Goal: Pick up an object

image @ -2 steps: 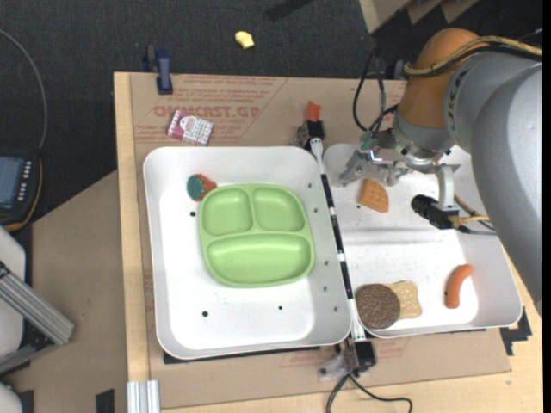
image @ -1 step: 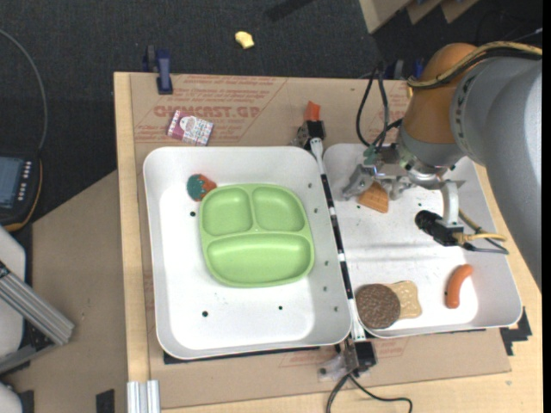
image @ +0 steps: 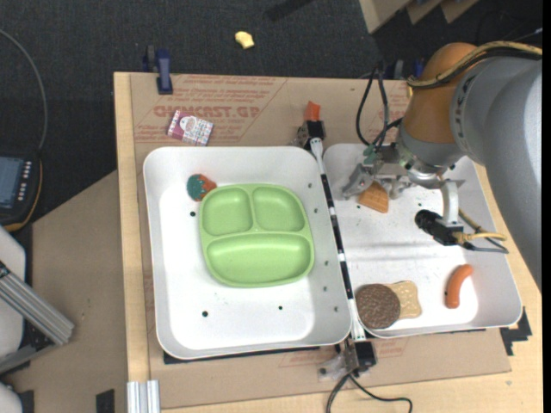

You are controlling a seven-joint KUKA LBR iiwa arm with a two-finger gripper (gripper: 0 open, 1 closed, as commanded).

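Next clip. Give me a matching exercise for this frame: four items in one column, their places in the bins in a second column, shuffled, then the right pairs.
Things:
1. green divided plate
2. tan wedge
3. orange sausage
4. brown round patty

Places:
A. right bin, lower left corner in the view
B. right bin, lower right in the view
C. middle of the left bin
D. right bin, upper part, next to the gripper

Pairs: 1-C, 2-D, 3-B, 4-A
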